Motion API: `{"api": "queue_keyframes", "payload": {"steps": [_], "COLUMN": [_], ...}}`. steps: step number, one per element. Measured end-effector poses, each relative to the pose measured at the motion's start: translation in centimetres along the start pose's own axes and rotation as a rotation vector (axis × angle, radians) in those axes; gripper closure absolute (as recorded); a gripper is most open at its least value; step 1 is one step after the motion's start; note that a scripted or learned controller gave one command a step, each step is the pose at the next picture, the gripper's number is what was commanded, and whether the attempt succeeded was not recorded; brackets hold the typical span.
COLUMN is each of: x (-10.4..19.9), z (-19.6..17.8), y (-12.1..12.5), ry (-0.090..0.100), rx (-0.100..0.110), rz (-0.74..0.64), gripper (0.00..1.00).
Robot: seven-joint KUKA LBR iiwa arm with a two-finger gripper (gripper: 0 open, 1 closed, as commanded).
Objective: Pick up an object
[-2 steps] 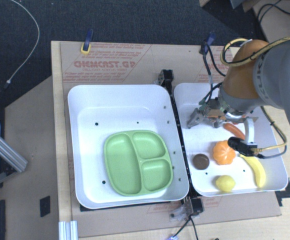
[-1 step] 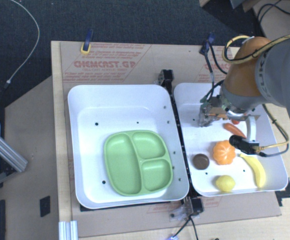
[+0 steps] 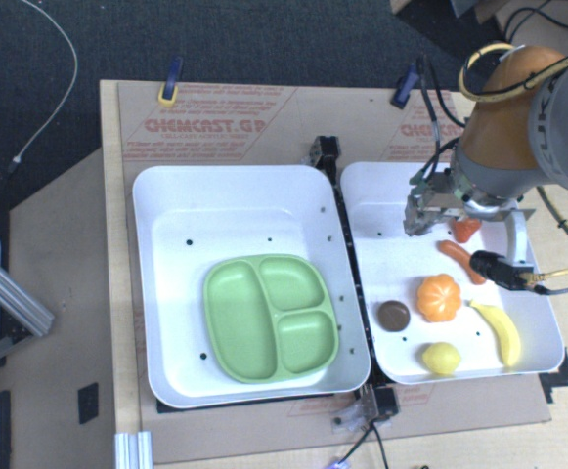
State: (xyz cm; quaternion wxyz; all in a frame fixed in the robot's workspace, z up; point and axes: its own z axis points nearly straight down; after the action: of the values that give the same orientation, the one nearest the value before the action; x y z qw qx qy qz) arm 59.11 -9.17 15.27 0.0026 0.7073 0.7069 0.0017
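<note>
Tech A: Jaws (image 3: 438,213) status? They sit low over the rear of the right bin (image 3: 381,189), but from this slant I cannot tell whether they are wide or narrow, and I see no item between them.

Tech B: Confirmed. List containers, largest first.

Tech A: Desk (image 3: 117,213) carries two white bins side by side. Left bin (image 3: 166,203) holds one green divided tray (image 3: 269,316) with three compartments, lying toward the front centre. I see no items in the compartments.

Tech B: Right bin contents?

Tech A: Yellow banana (image 3: 500,331) near the front right corner. Orange tangerine (image 3: 439,297) at mid-bin, left of the banana. Orange carrot-shaped piece (image 3: 457,256) lying at a slant behind the tangerine, just beside a black fitting (image 3: 495,269) on the arm. Yellow lemon (image 3: 442,358) at the front, below the tangerine. Brown round item (image 3: 393,315) just left of the tangerine. Small red piece (image 3: 466,229) directly beside the jaws, partly hidden by the wrist.

Tech B: Nearest candidate to the jaws?

Tech A: Red piece, then the carrot-shaped piece. All rest on the bin floor.
</note>
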Motion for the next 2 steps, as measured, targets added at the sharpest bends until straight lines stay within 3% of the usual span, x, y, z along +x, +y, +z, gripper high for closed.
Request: {"api": "queue_keyframes", "payload": {"steps": [2], "x": [-1.1], "z": [-10.8], "y": [0.6], "ry": [-0.001], "rx": [-0.003], "rz": [-0.002], "gripper": [1.00]}}
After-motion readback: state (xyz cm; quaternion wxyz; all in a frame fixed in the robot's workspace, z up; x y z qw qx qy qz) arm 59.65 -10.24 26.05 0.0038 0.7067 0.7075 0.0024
